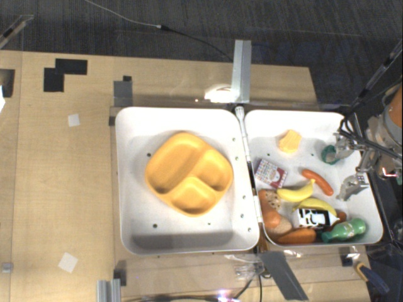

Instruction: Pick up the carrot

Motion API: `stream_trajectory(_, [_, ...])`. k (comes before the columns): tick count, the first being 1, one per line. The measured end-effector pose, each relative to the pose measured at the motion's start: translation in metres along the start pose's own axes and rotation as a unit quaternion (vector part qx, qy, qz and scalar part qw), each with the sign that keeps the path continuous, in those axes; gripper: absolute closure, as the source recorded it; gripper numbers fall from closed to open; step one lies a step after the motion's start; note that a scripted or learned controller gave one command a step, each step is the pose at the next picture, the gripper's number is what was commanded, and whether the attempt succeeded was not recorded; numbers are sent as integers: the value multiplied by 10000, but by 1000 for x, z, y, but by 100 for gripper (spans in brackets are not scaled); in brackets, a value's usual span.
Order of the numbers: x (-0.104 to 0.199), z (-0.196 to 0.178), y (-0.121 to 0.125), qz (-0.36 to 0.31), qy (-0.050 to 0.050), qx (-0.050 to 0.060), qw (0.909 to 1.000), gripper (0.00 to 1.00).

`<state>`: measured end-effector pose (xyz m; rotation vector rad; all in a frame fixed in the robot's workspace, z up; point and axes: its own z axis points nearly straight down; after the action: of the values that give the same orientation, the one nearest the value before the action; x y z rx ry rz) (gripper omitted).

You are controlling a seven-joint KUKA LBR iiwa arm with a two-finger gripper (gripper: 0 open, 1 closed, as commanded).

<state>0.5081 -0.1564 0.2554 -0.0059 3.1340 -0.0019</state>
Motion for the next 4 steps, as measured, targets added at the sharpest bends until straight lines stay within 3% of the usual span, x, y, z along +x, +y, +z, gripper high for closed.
stream_trajectory(1, [-57, 73, 4, 740, 20, -8, 9973, 0])
stream_trajectory(2, [-128, 65, -35, 419, -8, 3, 9991, 0])
stream_trajectory(3, [-137, -8, -25, 2376, -38, 1, 9714, 0])
stream_trajectory(4, [-125, 107, 16, 2160, 44, -7, 9764, 0])
